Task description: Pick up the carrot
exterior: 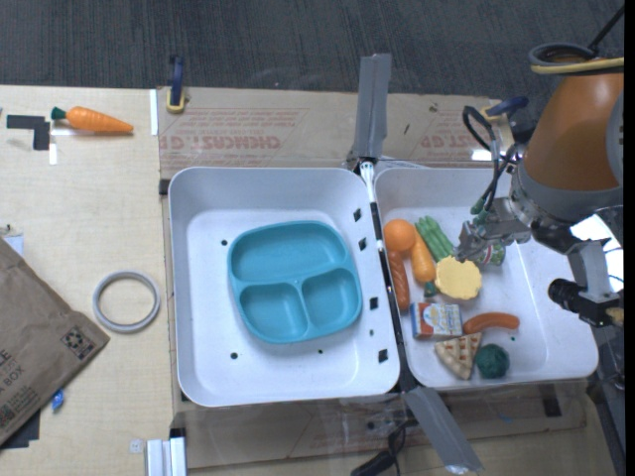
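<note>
An orange carrot (423, 260) lies in the right bin (556, 365), between a round orange (399, 234) and green beans (434, 236). A second carrot (92, 120) with a green top lies on the bench at the far left, outside both bins. My gripper (483, 243) hangs over the right bin, just right of the beans and above a yellow round piece (458, 280). It is about a hand's width to the right of the bin carrot, and I see nothing held in it.
The right bin also holds a reddish sausage (400, 284), a small carton (438, 318), another sausage (490, 321), a pizza slice (458, 353) and a broccoli (492, 361). The left bin (198, 365) carries a blue divided plate (295, 281). A tape ring (126, 299) lies on the bench.
</note>
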Motion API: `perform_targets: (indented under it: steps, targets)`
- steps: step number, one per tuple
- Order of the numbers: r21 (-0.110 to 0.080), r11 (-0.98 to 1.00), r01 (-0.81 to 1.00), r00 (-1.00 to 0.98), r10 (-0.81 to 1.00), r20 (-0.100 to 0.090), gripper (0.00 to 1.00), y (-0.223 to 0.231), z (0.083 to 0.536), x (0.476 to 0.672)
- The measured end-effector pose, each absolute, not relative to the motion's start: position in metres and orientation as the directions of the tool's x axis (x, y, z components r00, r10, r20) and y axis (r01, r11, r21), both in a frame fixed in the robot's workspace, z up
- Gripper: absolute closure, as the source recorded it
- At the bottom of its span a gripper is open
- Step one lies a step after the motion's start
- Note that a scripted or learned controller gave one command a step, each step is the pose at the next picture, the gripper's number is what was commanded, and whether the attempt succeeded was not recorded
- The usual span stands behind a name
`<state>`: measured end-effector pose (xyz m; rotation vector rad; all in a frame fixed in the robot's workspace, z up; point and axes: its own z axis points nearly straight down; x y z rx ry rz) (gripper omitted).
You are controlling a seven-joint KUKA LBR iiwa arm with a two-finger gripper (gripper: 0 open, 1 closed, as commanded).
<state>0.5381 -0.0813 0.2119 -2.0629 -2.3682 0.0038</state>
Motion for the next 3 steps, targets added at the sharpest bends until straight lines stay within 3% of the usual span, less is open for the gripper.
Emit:
perform_targets:
  steps: [1, 2, 3]
  targets:
    - [-0.003, 0.137, 0.991, -0.137, 0.991, -0.001, 0.0, -0.081, 0.212, 0.538]
    - [-0.003, 0.383, 0.924, -0.383, 0.924, 0.001, 0.0, -0.052, 0.191, 0.554]
    - [-0.001, 0.168, 0.986, -0.168, 0.986, -0.001, 0.0, -0.06, 0.191, 0.553]
